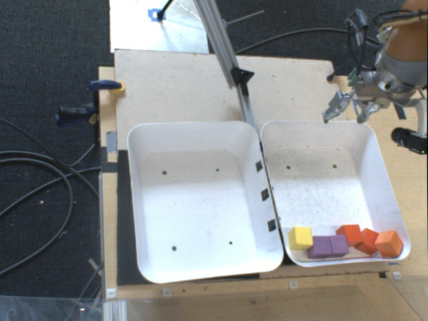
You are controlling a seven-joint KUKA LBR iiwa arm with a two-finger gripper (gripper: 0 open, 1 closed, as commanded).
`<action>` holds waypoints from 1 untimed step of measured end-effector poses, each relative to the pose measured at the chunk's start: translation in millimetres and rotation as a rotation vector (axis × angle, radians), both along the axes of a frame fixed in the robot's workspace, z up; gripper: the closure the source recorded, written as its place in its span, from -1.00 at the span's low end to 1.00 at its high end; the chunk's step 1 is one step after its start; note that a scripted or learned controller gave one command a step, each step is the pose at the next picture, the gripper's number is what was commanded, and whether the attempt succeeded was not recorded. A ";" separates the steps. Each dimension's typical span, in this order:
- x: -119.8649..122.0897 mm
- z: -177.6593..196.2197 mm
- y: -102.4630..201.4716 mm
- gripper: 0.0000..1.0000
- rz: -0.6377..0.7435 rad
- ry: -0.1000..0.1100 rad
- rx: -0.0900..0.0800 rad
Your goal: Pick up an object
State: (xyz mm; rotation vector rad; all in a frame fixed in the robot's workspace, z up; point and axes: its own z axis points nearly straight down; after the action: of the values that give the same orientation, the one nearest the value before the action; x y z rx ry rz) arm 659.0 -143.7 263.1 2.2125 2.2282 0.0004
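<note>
The claw (pixel 346 110) hangs spread and empty over the right white bin's (pixel 382 154) far rim; the small coloured blocks, yellow cube (pixel 301 237) leftmost, line its near wall, well apart.

The arm (pixel 406 42) enters at about two o'clock, its orange band above the grey wrist. The gripper (pixel 348 109) points toward eight o'clock, its two fingers (pixel 332 109) spread apart, nothing between them.
</note>
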 end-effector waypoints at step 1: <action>-64.1 -62.0 1.0 -1.00 -0.007 0.010 0.002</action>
State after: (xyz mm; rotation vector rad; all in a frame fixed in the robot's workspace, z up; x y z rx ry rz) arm 594.9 -142.7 201.1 2.2267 2.2259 -0.0076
